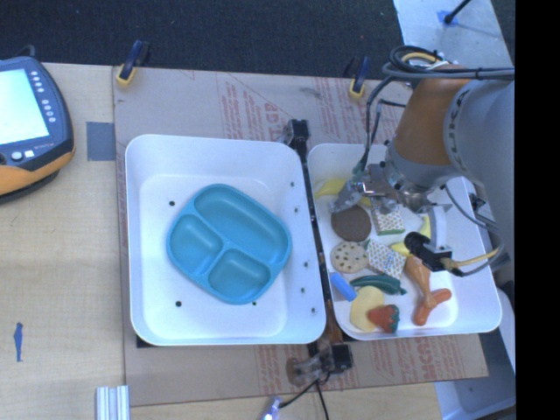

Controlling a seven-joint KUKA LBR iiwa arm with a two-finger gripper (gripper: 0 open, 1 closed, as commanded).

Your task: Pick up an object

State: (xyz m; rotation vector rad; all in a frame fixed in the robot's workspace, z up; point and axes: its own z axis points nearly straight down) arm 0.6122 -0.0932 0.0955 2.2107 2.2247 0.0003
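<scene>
The right bin [472,320] holds several toy foods: a dark brown round patty [352,224], a chocolate-chip cookie [348,256], a checkered cracker [385,257], a green pod [376,283], a yellow fruit [367,304] with a red strawberry [384,318], an orange sausage [431,303] and a yellow piece [330,186] by the far-left corner. My gripper [360,192] hangs low over the bin's far left part, just above the brown patty and beside the yellow piece. Nothing is visibly held.
The left bin [149,313] holds a blue divided plate [229,243]. A teach pendant [22,129] lies at the far left of the bench. Clamps [129,64] sit at the board's back edge. The arm's grey body [477,129] covers the right bin's far right corner.
</scene>
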